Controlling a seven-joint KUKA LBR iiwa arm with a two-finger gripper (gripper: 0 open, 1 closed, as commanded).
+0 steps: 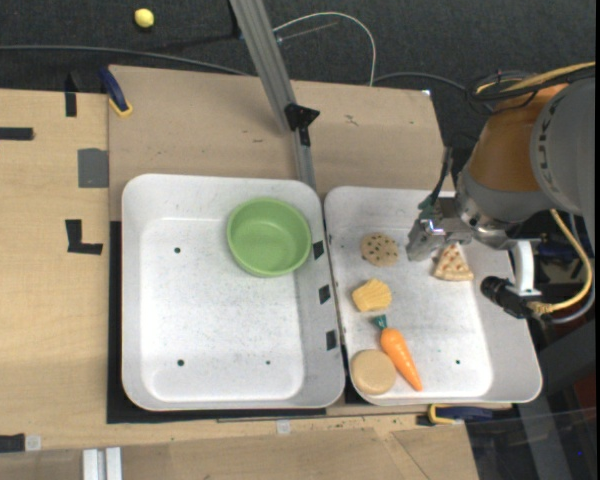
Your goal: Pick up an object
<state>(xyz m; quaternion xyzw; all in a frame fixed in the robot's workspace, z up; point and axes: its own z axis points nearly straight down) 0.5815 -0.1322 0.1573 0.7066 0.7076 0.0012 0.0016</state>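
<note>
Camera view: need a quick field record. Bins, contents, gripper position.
left bin: green bowl
right bin: cookie, pizza slice, yellow corn piece, carrot, tan round piece
gripper: over right bin, between cookie and pizza slice
grasp: nothing seen between fingers
arm: enters from the right

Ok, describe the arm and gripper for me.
The arm is a bulky grey body with a broad orange band above the wrist. Yellow and black cables loop around it and a black fitting juts from its side. The gripper is small, metallic silver-grey with dark parts.
</note>
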